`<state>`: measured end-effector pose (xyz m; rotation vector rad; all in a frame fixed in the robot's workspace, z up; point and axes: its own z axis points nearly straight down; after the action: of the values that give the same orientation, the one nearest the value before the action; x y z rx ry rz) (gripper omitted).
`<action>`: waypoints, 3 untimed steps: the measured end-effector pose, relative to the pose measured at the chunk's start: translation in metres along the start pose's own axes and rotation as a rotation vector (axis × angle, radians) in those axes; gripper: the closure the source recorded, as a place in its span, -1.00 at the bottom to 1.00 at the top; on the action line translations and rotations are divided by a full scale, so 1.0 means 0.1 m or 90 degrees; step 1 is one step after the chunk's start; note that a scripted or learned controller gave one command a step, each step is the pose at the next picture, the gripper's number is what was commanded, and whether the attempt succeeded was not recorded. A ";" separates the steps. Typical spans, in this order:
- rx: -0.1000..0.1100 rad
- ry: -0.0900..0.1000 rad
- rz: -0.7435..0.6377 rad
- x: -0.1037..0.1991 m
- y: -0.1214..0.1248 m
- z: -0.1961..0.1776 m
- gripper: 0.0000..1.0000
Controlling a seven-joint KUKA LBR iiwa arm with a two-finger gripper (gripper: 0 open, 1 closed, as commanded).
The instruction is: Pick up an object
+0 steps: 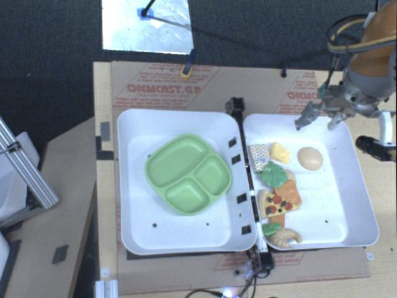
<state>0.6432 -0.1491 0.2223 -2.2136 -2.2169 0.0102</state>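
1. Under the two white bins, a brown board [186, 82] carries red print; "CHEMCAST" can be read at 11 o'clock, and a like mark repeats near 1 o'clock, too cut off to spell out.
2. There are two bins: the left bin [133, 166] and the right bin [347, 185], touching along a middle seam set with black clips.
3. The left bin holds one thing, a green plate [188, 174] with three compartments.
4. The right bin holds about six toy foods, crowded toward its 9 o'clock side: a yellow cheese wedge [280, 152], a cream egg [309, 158], a patterned card [258, 155], a green leaf [273, 174], a pizza slice [279, 200] and a croissant [283, 236] at the 7 o'clock corner.
5. The egg lies apart from the rest, just beside the cheese.
6. The gripper [321, 118] hovers over the right bin's 12 o'clock rim, its two fingers spread wide with nothing between them.
7. A silver sheet [147, 17] lies at 11 o'clock, beyond the board.
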 end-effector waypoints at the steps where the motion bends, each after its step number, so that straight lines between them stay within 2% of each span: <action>1: -0.008 -0.001 -0.001 0.00 0.02 -0.08 -1.00; 3: -0.006 -0.001 0.000 -0.12 0.02 0.91 -1.00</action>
<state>0.6439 -0.1609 0.1314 -2.2201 -2.2226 0.0014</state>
